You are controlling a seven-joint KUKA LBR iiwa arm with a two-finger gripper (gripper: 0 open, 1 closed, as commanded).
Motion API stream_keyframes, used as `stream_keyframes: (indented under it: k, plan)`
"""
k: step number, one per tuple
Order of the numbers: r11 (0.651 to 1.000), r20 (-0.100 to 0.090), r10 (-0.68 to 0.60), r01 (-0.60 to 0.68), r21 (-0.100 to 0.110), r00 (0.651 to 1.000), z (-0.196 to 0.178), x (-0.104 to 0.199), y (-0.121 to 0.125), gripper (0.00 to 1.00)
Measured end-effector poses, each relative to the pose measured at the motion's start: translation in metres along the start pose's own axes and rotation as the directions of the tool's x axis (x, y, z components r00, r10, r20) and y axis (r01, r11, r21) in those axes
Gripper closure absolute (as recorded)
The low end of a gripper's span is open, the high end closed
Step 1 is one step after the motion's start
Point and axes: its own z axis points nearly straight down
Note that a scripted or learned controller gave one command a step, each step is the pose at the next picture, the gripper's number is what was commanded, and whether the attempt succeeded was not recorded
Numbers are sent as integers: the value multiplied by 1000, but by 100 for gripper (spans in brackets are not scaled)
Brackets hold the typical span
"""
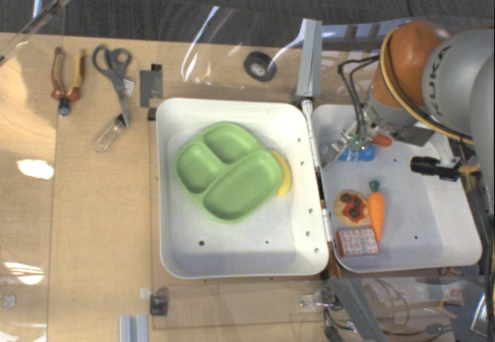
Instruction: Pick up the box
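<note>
Box lying at the near edge of the right bin, arm hanging over its far end.

The box (357, 242) is sitting beside a carrot (376, 210); farther back, the gripper (357, 141) is hovering low, its grip state impossible to tell.

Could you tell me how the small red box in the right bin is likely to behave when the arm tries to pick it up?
The box lies flat near the right bin's front-left corner, so it probably won't roll or tip. It looks small and thin, likely light and somewhat crushable. The carrot and bin wall close by may crowd the end effector.
</note>
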Motion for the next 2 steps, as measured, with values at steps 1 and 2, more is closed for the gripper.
stream_keyframes:
  k: [1, 2]
  plan:
    - [885, -2, 465, -465, 0, 885, 14, -29, -13, 0]
    - [888, 1, 459, -459, -6, 888, 1, -29, -10, 100]
